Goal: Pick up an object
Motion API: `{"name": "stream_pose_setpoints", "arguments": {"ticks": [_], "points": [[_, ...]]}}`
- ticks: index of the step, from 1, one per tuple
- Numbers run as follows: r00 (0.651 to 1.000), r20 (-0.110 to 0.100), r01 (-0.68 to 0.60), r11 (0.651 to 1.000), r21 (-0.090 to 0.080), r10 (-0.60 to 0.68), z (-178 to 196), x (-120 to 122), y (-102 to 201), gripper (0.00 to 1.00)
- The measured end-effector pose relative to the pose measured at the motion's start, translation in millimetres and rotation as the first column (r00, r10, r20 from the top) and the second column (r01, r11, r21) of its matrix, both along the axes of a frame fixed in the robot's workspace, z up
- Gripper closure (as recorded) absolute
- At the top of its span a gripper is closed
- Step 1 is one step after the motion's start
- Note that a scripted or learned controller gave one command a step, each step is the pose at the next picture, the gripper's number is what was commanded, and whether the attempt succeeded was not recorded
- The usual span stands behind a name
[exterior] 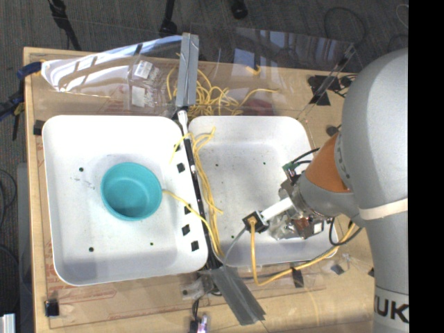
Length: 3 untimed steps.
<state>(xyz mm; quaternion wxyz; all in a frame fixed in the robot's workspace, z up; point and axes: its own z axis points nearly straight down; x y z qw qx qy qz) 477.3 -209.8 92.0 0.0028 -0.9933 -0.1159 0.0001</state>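
Lower right of the frame, you have the gripper (295,222) down inside the right bin (236,144), close to that bin's lower wall, with the grey arm (374,137) and its orange band (326,172) coming in from the right edge. Wrist, cabling and a small cluttered mass hide the tip, so you cannot tell how it is set, and nothing can be seen grasped there.

Left of centre, the one clear candidate for a pick is the teal bowl (132,191), sitting upright and mouth-up on the floor of the left bin (69,255). It lies well apart from the gripper, straight across toward the left of the frame, on the far side of the ridge where the two bins meet. Being round, it offers no long axis to line up with; your approach would likely have to take its rim.

Yellow cords (201,158) are strung along that ridge and trail into the right bin, so a crossing move toward the bowl may snag them.
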Motion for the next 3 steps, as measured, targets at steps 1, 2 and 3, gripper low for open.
{"name": "stream_pose_setpoints", "arguments": {"ticks": [1, 2, 3], "points": [[1.000, -0.005, -0.017, 1.000, 0.001, 0.017, 14.7, -1.1, 36.5, 0.00], [1.000, -0.002, 0.021, 1.000, -0.001, -0.021, -0.9, -0.3, 96.0, 0.00], [1.000, -0.001, 0.024, 1.000, -0.002, -0.024, 77.1, 33.1, 55.9, 0.00]]}}
